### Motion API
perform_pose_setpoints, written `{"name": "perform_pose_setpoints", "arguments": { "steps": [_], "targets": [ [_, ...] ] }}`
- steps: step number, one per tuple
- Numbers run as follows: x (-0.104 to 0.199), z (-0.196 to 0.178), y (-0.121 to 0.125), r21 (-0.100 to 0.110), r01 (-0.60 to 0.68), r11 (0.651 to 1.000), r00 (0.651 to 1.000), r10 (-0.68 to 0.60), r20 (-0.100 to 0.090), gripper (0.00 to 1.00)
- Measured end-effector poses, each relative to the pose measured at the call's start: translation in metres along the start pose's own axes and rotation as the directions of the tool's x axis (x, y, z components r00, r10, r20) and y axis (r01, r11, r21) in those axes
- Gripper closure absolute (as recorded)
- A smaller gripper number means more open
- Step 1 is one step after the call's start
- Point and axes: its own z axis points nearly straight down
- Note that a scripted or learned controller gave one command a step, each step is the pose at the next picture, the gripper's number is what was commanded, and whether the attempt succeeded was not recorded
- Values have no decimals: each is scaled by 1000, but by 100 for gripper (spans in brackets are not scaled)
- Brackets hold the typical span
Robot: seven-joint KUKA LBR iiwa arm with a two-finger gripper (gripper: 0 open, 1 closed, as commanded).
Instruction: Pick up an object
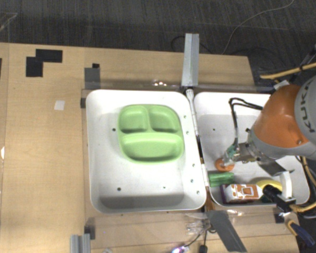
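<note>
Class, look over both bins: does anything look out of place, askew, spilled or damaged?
Nothing looks spilled or broken. The green divided plate lies flat in the left bin, slightly askew to its walls. The small items are crowded into the right bin's near corner, beside the gripper.

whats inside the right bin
The right bin holds a small orange object by the end effector, a green cylinder-like item, a brown and white box and something yellow. The arm covers the rest.
</note>
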Motion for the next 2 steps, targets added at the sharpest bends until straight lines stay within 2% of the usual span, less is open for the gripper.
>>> {"name": "perform_pose_setpoints", "arguments": {
  "steps": [1, 2],
  "targets": [
    [-23, -29, -16, 37, 82, 996, 997, -82, -3, 100],
    [-23, -29, -16, 37, 82, 996, 997, -82, -3, 0]
  ]
}}
